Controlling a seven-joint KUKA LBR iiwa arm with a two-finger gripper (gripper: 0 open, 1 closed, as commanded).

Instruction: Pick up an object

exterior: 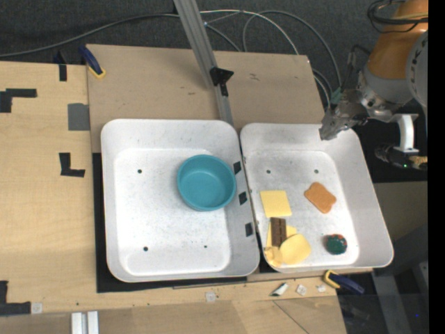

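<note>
— Where is the grey two-finger gripper [332, 129] seen?
— It is seen over the top right corner of the right shallow white bin [361, 179]. Nothing is held; open or shut cannot be told.
— What is kept there?
— A flat yellow square [275, 203], an orange block [320, 197], a small green ball [336, 243], a brown bar [277, 231] on a yellow lump [293, 250].
— And left?
— A round blue bowl [205, 181] is set in the left white bin [125, 186].

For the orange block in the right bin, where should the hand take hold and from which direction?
Probably straight from above, fingers across the short sides of the orange block. It lies flat on the right bin floor, slanted, with bare floor all around; the yellow square and the dark green ball sit apart from it. The hand hovers at the bin's far rim.
</note>
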